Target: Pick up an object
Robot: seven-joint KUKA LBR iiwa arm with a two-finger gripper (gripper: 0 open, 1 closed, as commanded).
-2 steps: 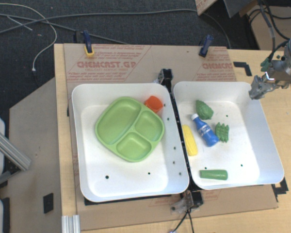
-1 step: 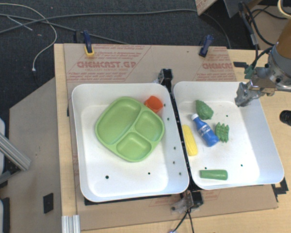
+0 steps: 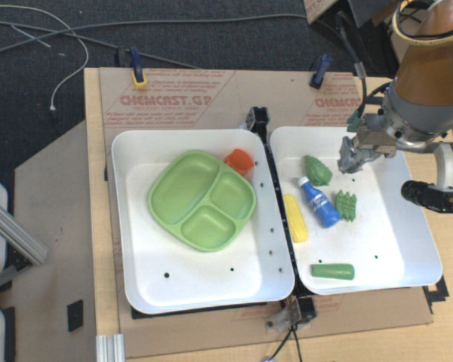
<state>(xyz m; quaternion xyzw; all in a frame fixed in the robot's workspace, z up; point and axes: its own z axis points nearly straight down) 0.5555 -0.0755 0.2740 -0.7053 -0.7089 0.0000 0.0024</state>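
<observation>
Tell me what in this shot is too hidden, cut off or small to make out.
- Grey two-finger tool, camera view: the arm's own body covers its fingers, so their state is unreadable.
- Small orange object: partly behind the rim of the green divided plastic plate; shape unclear.
- Small spiky green toy: too small to identify.

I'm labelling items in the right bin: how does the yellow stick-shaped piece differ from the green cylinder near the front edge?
The yellow stick-shaped piece is yellow; the green cylinder is green. The yellow piece lies lengthwise along the bin's left wall, next to the divider; the green cylinder lies crosswise near the front edge. The yellow piece looks slightly longer. Both are elongated, lie flat in the right white bin, and sit apart from the tool.
</observation>
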